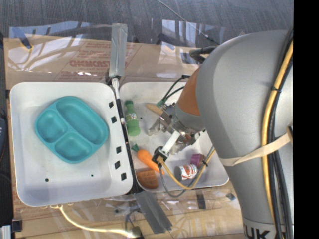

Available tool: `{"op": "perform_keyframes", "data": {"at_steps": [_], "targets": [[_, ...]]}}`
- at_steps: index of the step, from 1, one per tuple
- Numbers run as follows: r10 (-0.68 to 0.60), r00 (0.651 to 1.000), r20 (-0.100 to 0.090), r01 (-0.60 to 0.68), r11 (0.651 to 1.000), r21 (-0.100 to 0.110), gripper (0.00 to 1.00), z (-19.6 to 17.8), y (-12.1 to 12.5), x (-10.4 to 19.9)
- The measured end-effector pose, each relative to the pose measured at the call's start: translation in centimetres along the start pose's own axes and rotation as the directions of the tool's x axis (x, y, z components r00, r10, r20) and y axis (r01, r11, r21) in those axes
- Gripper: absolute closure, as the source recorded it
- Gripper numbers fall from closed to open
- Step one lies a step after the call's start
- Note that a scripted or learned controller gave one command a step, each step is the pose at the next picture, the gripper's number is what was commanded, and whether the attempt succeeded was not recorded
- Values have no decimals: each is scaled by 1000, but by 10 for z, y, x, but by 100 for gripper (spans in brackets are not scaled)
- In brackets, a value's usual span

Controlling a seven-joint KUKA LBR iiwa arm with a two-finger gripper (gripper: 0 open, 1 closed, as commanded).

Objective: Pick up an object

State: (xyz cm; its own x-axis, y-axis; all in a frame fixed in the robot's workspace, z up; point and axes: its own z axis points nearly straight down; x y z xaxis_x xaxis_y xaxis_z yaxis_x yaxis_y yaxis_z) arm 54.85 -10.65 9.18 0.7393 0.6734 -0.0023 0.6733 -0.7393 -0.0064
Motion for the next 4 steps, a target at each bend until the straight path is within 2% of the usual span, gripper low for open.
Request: {"op": "perform_keyframes", "data": {"at_steps": [1,2,3,4], "targets": [[434,901,0,-434,901,0,0,-7,27,37],[423,906,7,-423,906,8,100,-15,24,40],[409,913,-8,-409,913,-4,100,-116,67,51],[425,905,-1,-425,905,0,100,-135,72,-4]]}}
